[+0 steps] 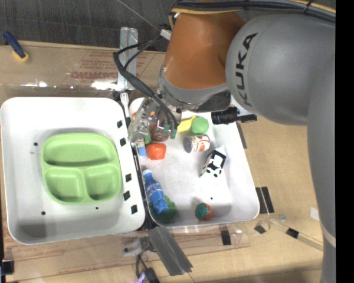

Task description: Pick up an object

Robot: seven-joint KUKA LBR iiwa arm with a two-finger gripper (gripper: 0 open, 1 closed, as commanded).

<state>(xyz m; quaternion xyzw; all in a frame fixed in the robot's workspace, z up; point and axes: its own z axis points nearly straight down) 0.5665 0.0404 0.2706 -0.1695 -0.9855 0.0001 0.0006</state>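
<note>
Right, my gripper (146, 125) sits low at the near-left corner of the right bin (243, 188), hard by the wall shared with the left bin (12, 158). Wiring and the wrist body clutter the tip, so I cannot tell its state, nor whether it has hold of anything.

The nearest candidate is the tomato (156, 151), just below the tip and a shade to its right in this view, close to touching. It is roundish, with no long axis to line up on. Further out the same way lie the blue bottle (156, 194), running lengthwise along the bin wall, and a green ball (203, 211). Off to the tip's right are a yellow-green fruit (196, 124), a small can (197, 143) and a black-and-white cube (213, 163). A green tray (82, 168) sits across the wall.

I judge the coming move turns on that short offset toward the tomato.
</note>
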